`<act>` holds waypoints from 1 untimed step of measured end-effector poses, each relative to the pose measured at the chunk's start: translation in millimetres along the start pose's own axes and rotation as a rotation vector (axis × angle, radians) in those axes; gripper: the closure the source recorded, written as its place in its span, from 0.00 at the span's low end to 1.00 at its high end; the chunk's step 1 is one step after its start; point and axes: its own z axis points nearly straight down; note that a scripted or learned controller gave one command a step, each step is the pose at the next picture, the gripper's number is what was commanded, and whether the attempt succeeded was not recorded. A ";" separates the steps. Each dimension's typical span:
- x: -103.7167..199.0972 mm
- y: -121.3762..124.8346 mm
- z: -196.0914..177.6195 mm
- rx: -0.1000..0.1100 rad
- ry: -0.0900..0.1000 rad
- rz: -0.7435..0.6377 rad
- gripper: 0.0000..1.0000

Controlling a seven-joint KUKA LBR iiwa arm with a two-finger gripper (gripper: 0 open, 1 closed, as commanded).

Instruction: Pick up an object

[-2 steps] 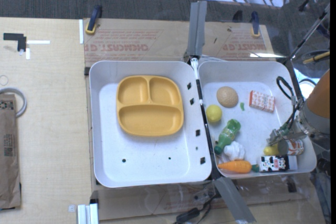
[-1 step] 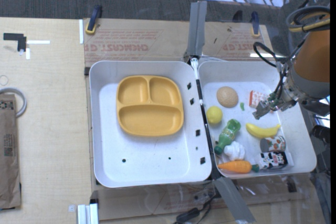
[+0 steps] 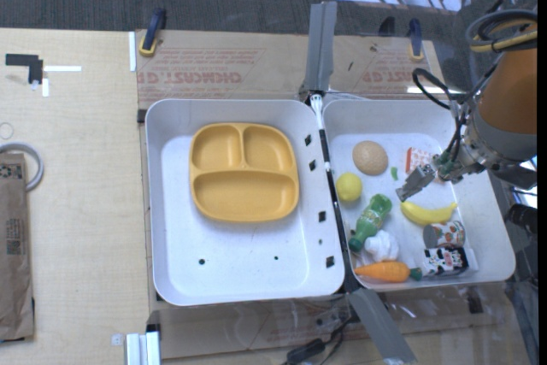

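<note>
At right of the frame, the gripper (image 3: pixel 416 181) hovered just above the banana (image 3: pixel 428 212), finger state indiscernible; a descent risked glancing off its curve.

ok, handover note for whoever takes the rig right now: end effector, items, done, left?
End effector: low over the right bin, just above the banana; nothing seen between its fingers, and whether they are open or shut is unclear.
Right bin items: bread roll, lemon, green bottle, carrot, banana, small cartons.
Left bin: yellow divided plate.
Done: arm is in over the right bin.
Left: grasp and lift one item.
</note>
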 end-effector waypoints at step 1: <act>-61.7 50.9 58.0 0.001 0.000 0.074 0.00</act>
